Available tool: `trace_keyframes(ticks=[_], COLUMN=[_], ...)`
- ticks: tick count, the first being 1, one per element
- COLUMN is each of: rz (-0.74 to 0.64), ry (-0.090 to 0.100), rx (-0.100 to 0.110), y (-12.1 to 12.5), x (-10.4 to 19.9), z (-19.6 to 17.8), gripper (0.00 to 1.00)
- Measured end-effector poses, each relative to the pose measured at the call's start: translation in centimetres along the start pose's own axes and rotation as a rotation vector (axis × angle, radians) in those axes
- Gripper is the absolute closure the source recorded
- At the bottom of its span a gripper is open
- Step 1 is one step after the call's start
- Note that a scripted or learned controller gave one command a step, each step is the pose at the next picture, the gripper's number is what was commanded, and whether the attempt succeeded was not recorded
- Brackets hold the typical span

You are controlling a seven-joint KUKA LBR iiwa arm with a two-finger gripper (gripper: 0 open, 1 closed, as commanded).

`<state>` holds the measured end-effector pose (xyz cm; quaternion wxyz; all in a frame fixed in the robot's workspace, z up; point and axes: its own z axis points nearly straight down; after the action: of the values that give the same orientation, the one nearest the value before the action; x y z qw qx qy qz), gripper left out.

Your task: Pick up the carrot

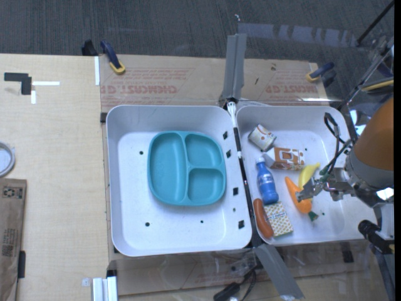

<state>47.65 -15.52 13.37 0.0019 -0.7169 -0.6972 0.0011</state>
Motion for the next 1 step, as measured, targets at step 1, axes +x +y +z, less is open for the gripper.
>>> trace_keyframes(ticks=[1], rz=[-0.009], ry=[0.0], rx=[0.0], y=[-0.05], x=[1.1], z=[4.34], gripper=[0.0])
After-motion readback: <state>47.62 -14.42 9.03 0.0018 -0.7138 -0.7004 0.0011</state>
